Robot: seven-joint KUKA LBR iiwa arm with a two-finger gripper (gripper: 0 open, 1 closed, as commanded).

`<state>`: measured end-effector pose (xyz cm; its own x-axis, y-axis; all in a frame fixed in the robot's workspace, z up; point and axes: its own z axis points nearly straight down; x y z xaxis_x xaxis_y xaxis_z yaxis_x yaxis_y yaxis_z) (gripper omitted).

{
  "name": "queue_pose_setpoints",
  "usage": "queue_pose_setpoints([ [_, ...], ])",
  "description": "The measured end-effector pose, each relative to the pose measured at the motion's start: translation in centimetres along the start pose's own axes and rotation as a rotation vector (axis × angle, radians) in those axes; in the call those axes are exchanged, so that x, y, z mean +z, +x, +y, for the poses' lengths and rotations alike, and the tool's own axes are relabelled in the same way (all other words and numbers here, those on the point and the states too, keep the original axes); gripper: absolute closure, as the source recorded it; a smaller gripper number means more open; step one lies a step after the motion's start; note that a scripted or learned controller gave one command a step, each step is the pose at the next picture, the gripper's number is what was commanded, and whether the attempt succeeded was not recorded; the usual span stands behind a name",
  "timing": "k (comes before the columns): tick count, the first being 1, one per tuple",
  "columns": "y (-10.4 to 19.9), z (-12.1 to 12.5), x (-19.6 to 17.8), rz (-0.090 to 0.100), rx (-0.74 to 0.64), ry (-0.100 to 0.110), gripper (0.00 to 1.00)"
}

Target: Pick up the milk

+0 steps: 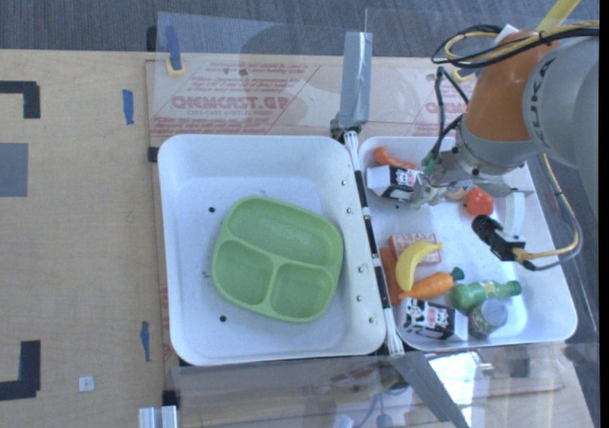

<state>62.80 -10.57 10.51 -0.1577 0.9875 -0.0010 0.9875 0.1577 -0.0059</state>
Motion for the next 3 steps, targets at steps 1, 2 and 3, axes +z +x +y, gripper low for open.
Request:
queue_pose_setpoints([
  [1,0.0,0.1,-0.1,0.0,0.0,-0.003,0.0],
  [2,-0.2,-0.1,-1.0,0.0,0.003,0.004,1.0],
  [3,0.7,-4.4,1.8,0.003,0.332,-0.01,1.0],
])
